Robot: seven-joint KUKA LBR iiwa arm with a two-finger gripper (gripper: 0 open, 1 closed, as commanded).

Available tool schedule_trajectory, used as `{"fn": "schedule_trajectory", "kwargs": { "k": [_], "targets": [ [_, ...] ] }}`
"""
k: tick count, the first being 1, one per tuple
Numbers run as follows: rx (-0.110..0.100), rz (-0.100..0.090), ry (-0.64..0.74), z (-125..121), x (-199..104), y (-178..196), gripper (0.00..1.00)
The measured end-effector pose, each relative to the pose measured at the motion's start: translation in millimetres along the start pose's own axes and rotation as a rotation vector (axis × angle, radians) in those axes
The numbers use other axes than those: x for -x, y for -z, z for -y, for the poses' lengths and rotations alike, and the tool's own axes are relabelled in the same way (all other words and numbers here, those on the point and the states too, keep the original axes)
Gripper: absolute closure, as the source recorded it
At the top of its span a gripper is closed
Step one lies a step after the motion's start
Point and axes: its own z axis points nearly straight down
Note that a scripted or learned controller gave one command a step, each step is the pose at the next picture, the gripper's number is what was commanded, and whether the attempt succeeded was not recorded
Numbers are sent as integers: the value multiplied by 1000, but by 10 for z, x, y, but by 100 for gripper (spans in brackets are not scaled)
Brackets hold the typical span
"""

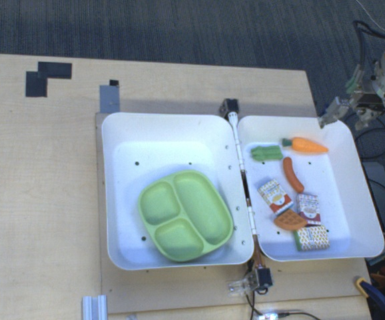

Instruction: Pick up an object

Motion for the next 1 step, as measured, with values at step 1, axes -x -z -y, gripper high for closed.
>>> {"fn": "schedule_trajectory", "kwargs": {
  "k": [1],
  "targets": [
    [-3,-2,-2,199,22,-1564,0]
  ]
}}
